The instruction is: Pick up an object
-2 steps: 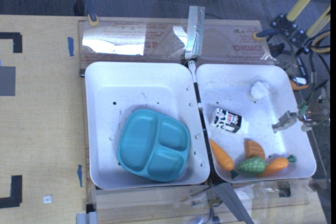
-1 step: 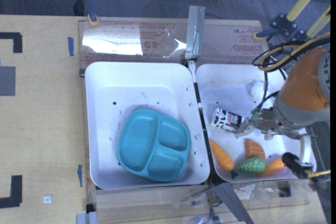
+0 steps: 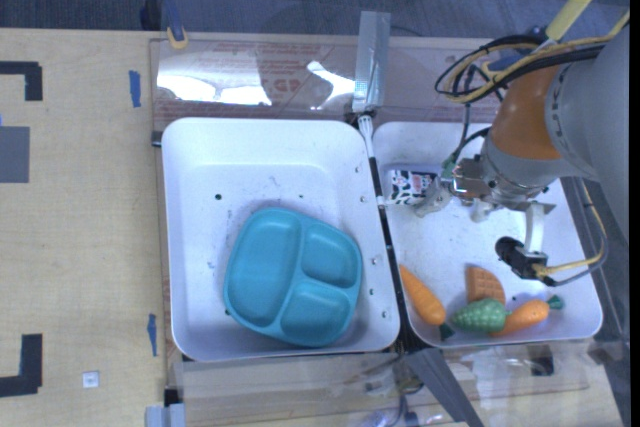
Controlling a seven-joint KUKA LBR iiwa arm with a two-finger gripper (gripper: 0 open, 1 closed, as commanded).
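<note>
Toy carrots (image 3: 422,296) and green corn (image 3: 478,316) along right bin (image 3: 590,315) front wall; pincer (image 3: 455,185) near back-left corner beside small patterned box (image 3: 410,185), finger state unclear; blue tray (image 3: 293,276) in left bin (image 3: 190,175)

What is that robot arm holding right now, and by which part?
It cannot be told: the gripper hangs over the right bin, its tip hidden from this angle.

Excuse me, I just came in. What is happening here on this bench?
A grey robot arm with an orange band reaches from the right over the right white bin. That bin holds toy food: two orange carrots, a green bumpy piece and a brown piece. A blue plastic divided tray lies in the left white bin. Nothing looks lifted yet.
</note>
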